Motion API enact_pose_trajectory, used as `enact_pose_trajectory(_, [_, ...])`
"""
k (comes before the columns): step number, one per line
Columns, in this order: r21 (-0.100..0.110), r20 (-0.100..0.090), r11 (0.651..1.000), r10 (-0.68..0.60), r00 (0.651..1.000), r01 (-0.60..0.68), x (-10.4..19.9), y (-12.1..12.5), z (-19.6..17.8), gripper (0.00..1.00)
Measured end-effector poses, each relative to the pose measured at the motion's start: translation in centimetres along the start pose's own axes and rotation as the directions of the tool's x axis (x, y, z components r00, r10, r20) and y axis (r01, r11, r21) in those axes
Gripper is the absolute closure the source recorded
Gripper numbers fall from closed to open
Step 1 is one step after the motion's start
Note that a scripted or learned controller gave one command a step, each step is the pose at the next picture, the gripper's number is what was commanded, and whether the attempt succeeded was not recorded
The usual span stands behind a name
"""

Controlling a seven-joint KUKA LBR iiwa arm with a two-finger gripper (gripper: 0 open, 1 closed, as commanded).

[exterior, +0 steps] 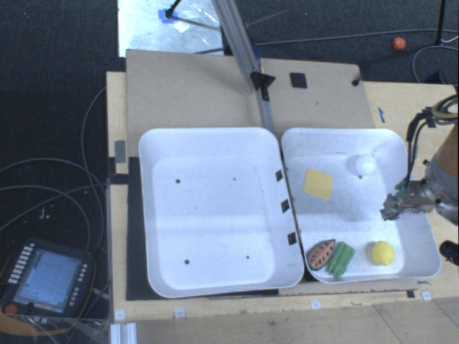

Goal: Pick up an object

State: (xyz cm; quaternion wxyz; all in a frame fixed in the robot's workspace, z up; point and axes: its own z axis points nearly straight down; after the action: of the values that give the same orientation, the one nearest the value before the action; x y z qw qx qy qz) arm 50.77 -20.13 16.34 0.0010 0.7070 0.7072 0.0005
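Hovering over right bin's right edge

End effector [393,208] sits low at the right bin [387,140] wall; grip state can't tell. Nearest: yellow ball [382,253], then green piece [341,257], leaf-like object [320,253], yellow square [318,183], white ball [362,165]. Left bin [215,138] alongside on the worktop [186,84].

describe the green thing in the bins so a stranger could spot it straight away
Look at the right-hand white bin, then along its near edge. The green object lies there between a reddish-brown oval piece, which it sits right against, and a yellow ball. It is the only green item, long and ridged.
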Motion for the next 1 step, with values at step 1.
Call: enact_pose_trajectory(1, [0.000, -0.003, 1.000, -0.009, 1.000, 0.009, 12.82, -1.07, -2.38, 1.00])
